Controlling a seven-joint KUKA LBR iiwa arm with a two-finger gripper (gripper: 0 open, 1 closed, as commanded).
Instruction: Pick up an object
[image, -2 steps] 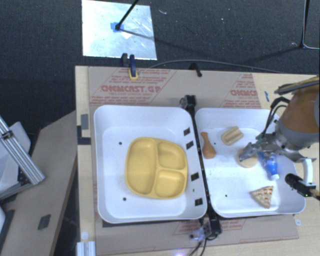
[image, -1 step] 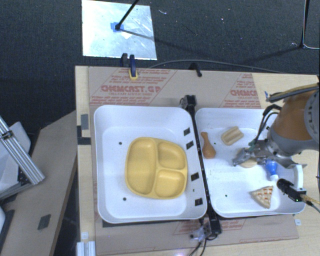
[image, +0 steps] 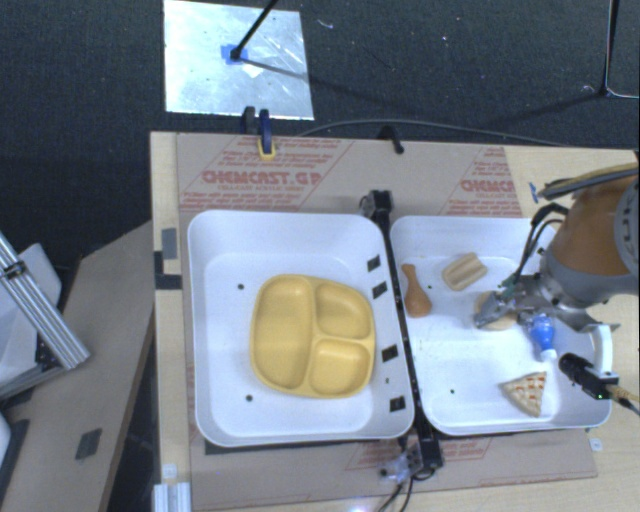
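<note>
Gripper (image: 492, 312) sits low in the right bin (image: 440, 410), can't tell its state, w/ a tan piece just beside it, bread roll (image: 464, 270) & blue bottle (image: 541, 334) near, so it may nudge instead of grab.

Two white bins on the table: the left bin (image: 215, 330) and the right bin (image: 450, 400). One yellow divided plate (image: 312, 333) in the left, with three compartments. Over in the right, four loose items: one brown drumstick-shaped piece (image: 414, 290), one tan bread-like piece (image: 464, 270), one pizza-slice wedge (image: 527, 391), one small blue-and-white bottle (image: 542, 334).
</note>
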